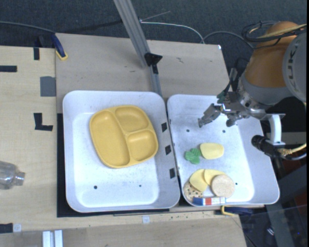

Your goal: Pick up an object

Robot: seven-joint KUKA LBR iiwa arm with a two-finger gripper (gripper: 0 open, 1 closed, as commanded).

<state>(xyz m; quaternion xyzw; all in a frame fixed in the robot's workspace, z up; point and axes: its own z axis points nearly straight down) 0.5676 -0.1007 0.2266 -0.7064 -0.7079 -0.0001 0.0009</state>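
A grey KUKA arm reaches in from the right, its gripper (pixel 217 116) hanging over the upper part of the right bin (pixel 262 184) with its two fingers spread apart and nothing between them. The candidates for pick-up lie lower in that same bin: a pale yellow piece (pixel 211 150) touching a small green piece (pixel 193 155) at mid-bin, and a cluster near the front rim made up of a yellow slice (pixel 198 179), a tan round piece (pixel 222 186) and what looks like a small cookie-like disc (pixel 192 192) (the details are too small to tell for sure). A yellow divided tray (pixel 124 135) sits alone in the left bin (pixel 72 153). The likely trouble from here is a miss or a partial grasp: the items look flat and low, so the fingers could close above them or slide off a rounded edge, and because pieces touch or overlap, a descent on one could nudge its neighbour or lift two at once. The front cluster sits close to the bin's front rim and the wall shared with the left bin, leaving little room for a finger on that side. The yellow piece at mid-bin has bare floor to its right and above it, which appears the freer approach.
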